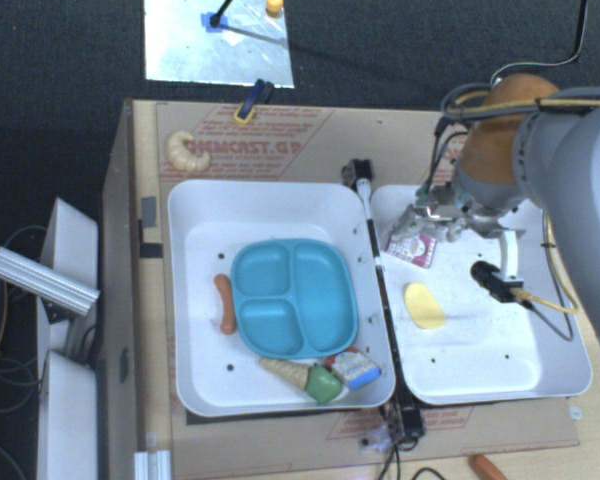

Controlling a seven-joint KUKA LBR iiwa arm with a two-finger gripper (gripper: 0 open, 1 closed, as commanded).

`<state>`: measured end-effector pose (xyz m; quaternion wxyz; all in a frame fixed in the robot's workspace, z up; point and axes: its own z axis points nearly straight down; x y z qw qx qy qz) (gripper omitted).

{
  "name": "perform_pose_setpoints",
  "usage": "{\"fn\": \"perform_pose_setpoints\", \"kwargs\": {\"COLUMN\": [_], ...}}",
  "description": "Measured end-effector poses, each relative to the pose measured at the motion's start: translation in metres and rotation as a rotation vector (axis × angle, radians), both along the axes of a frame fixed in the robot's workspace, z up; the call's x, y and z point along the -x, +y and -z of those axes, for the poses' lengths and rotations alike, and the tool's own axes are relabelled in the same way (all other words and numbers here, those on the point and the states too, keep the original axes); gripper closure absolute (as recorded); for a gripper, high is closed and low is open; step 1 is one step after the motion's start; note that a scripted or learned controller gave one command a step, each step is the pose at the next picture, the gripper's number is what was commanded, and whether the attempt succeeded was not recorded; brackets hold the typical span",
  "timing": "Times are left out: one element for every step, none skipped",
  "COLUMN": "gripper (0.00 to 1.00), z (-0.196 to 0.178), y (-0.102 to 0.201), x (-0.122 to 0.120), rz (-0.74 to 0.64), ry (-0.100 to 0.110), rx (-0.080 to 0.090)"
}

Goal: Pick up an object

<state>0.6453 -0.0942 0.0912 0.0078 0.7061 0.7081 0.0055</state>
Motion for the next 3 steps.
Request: {"fn": "perform_pose_setpoints", "kwargs": {"gripper": [1.00,1.00,1.00], "z": [-0.012,0.007,-0.004], "y": [0.001,-0.042,-0.041], "x": [-0.002,0.036,0.034], "rz": [-0.003,0.002,0.000], "ry": [-0.005,0.019,0.015], "rx": [-0.003,-0.002,-0.002]}}
